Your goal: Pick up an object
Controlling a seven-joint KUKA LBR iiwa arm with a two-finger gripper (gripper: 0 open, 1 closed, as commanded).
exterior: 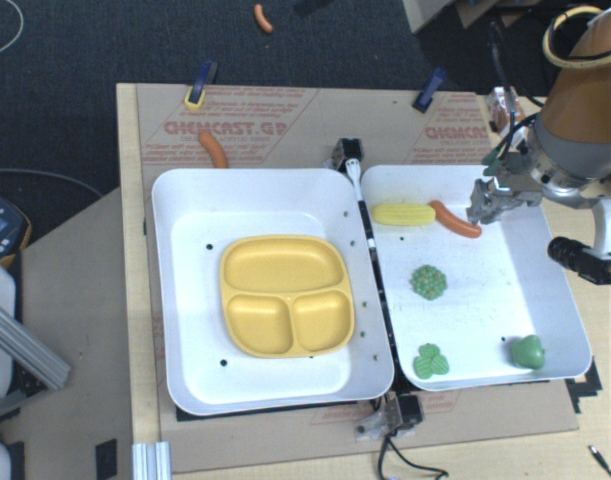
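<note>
The gripper (485,206) is seen at the right bin's (555,268) far edge, by the sausage (455,220); its opening cannot be told. Corn (403,214) lies just beside the sausage.

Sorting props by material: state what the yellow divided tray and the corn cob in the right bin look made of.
Yellow divided tray: probably moulded plastic, matte to satin; even colour, rounded compartment walls, soft sheen.
Corn cob: likely plastic or rubber toy food; uniform yellow, smooth outline, kernel texture too small to confirm.
</note>
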